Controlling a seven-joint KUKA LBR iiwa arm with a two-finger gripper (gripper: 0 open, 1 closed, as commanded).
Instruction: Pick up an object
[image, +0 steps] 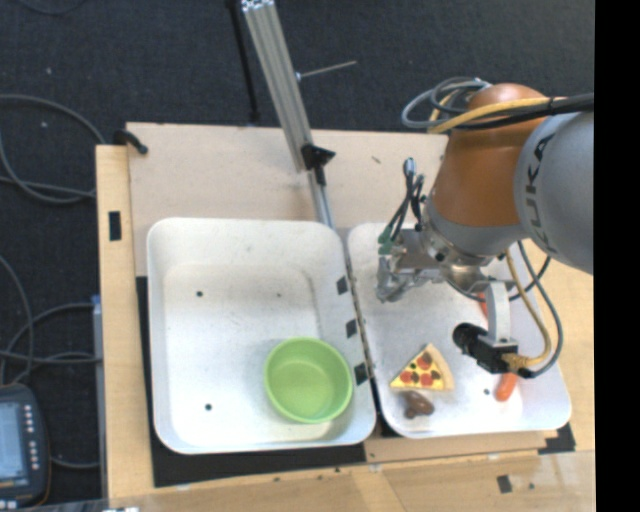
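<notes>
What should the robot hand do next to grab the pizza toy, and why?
Probably slide toward the near edge of the right bin and lower. The gripper hangs over the bin's far left part, while the pizza slice lies apart from it, nearer the front, beside a small brown piece.

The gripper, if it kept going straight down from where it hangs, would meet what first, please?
Probably the bare floor of the right bin, under the gripper; depth is hard to judge.

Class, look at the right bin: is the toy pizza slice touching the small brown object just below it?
Touching. The camera view shows the brown object tucked against the lower edge of the pizza slice, with no white bin floor visible between them.
</notes>
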